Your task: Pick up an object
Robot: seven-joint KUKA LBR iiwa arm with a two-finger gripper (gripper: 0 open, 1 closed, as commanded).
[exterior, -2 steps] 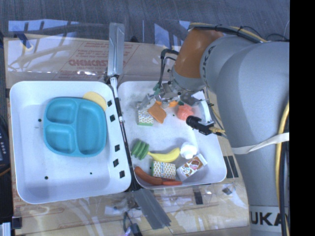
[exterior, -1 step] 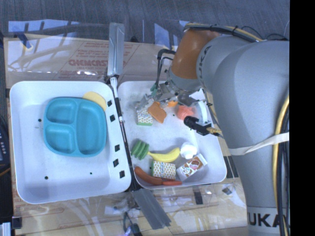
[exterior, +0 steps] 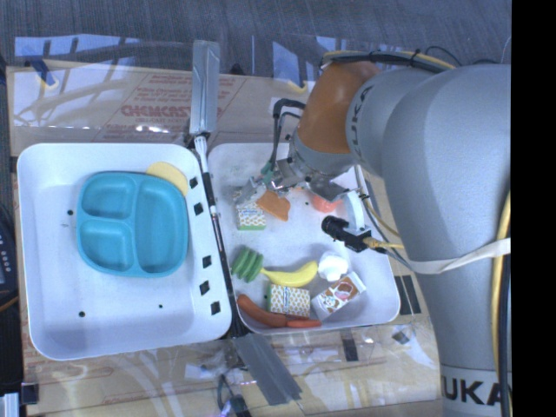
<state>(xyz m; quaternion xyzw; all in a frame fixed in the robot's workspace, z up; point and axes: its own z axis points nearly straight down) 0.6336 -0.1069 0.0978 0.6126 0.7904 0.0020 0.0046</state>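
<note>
We're low in the right bin (exterior: 382, 307), upper centre of the frame. The gripper (exterior: 268, 179) sits just left of the orange wedge (exterior: 274, 205), which lies immediately below-right; we cannot tell whether it grips anything.

The arm (exterior: 417, 146) hides the right bin's (exterior: 382, 307) far corner.

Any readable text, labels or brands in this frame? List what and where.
"UKA" on the arm's grey base, bottom right; the first letter is cut off.
Red print on the cardboard sheet behind the bins: too blurred to read.
Small carton and patterned packet in the right bin: print too small to read.
</note>
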